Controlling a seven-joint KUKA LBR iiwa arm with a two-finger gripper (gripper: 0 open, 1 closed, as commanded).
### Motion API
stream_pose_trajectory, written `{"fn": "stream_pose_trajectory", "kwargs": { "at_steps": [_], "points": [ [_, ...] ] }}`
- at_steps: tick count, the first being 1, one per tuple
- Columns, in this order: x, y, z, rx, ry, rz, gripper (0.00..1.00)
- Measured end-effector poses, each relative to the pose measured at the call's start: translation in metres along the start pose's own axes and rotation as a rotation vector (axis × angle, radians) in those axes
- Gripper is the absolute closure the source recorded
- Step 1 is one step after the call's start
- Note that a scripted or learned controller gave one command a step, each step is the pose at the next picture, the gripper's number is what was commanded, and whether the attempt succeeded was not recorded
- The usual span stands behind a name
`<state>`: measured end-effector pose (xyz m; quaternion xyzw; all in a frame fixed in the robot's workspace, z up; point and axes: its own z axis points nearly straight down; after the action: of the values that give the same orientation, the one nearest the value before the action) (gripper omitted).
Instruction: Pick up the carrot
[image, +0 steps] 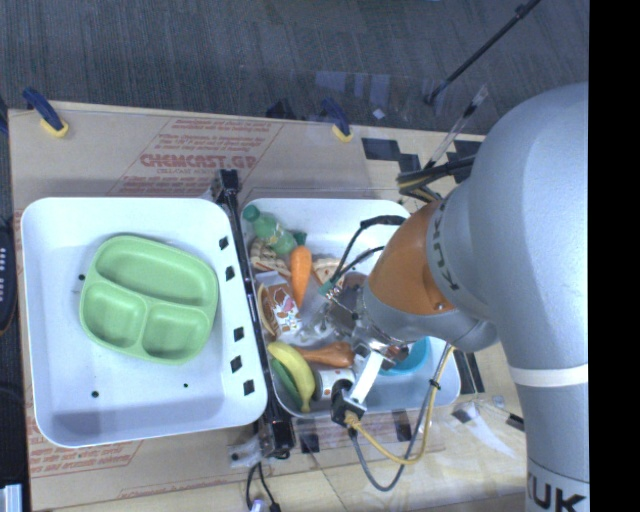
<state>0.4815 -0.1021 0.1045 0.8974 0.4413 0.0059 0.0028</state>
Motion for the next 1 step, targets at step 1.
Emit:
{"fn": "stream_pose_trajectory", "kwargs": {
  "at_steps": [1],
  "points": [
    [0.0032,-0.0019,-0.0026,0.009,-0.002,-0.012,1.0]
  ]
}}
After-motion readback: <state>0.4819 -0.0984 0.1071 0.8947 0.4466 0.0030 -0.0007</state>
